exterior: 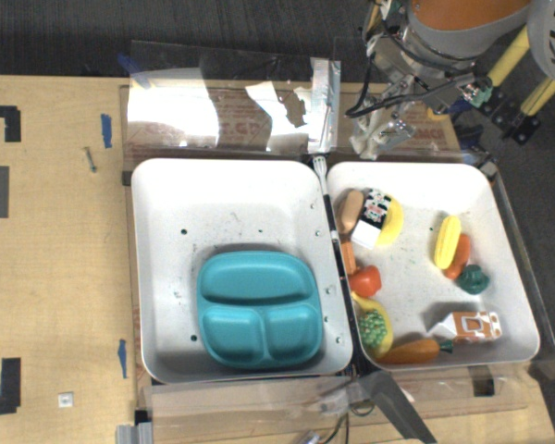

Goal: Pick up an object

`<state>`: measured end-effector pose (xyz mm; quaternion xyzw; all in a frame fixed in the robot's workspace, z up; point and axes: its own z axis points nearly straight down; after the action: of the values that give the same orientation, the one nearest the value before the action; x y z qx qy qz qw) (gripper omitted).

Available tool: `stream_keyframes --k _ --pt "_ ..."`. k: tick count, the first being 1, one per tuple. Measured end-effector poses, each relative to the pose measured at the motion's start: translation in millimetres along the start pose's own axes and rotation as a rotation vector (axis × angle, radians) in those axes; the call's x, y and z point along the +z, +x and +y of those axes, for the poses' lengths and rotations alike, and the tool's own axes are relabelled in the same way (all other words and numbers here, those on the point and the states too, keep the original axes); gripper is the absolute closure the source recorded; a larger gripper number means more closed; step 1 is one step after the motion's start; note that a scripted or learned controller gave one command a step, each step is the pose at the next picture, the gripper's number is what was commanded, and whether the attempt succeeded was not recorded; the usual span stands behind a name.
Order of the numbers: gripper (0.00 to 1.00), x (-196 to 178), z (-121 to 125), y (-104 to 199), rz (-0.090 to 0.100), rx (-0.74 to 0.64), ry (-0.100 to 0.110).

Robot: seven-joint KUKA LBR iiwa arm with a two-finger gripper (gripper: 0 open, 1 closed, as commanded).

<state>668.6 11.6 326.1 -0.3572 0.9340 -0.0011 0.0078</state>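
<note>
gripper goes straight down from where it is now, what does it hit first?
Likely the back rim of the right bin, or the bench just behind it. The gripper hangs over that far edge, short of the toy food; depth is unclear from this slant.

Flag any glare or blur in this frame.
Camera view: strong glare on the clear plastic sheet behind the left bin; the gripper looks soft and cluttered by cables; soft shadow beneath the teal divided tray; the right bin is evenly lit.

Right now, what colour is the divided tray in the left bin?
Teal blue tray, clearest in the camera view.
</note>
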Motion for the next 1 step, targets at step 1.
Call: stream_keyframes --k 1 --pt "1.00 -18.3 5.4 -4.7 0.003 -0.086 -0.002"
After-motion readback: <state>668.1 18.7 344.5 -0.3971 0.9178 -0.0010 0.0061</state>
